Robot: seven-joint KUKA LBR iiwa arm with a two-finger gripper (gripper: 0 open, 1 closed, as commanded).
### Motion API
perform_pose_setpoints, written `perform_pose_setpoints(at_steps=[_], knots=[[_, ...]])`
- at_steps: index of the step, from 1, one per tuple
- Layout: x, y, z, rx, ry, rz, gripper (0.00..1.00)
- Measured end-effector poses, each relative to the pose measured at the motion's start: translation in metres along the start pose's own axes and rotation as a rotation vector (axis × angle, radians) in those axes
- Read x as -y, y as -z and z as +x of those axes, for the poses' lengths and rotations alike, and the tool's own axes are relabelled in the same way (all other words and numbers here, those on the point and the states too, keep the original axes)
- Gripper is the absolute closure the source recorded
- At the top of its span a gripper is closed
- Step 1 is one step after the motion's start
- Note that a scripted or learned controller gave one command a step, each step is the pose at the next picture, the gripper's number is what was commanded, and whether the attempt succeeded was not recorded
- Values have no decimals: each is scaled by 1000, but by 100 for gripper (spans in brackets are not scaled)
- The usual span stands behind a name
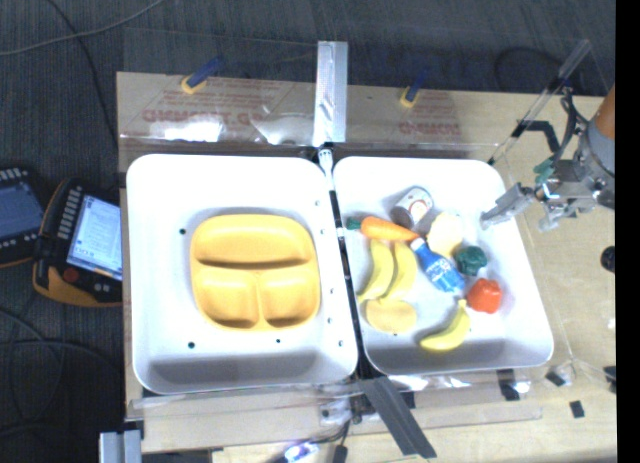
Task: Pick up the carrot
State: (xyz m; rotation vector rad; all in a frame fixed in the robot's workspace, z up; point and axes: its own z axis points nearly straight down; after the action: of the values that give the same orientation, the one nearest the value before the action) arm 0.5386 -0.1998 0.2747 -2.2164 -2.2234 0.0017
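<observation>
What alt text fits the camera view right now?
An orange carrot lies among plastic toy foods in the right white bin, while the gripper sits at that bin's right edge. The left white bin holds a yellow divided tray.

- The arm (603,121) is cut off by the frame's right edge; little more than a sliver of orange and grey shows.
- The claw (545,203) at the right bin's (520,346) upper right rim is too small and cluttered to tell how its parts stand.
- The carrot's (388,230) left tip is lost among the neighbouring items.
- A silvery round item (412,201) behind the carrot is too blurred to identify.
- The handheld device (82,241) at far left is partly cut by the edge.
</observation>
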Motion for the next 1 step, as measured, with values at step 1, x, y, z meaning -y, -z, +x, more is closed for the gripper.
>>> perform_pose_setpoints(at_steps=[1], knots=[[-63,-182,56,2,-13,0,0]])
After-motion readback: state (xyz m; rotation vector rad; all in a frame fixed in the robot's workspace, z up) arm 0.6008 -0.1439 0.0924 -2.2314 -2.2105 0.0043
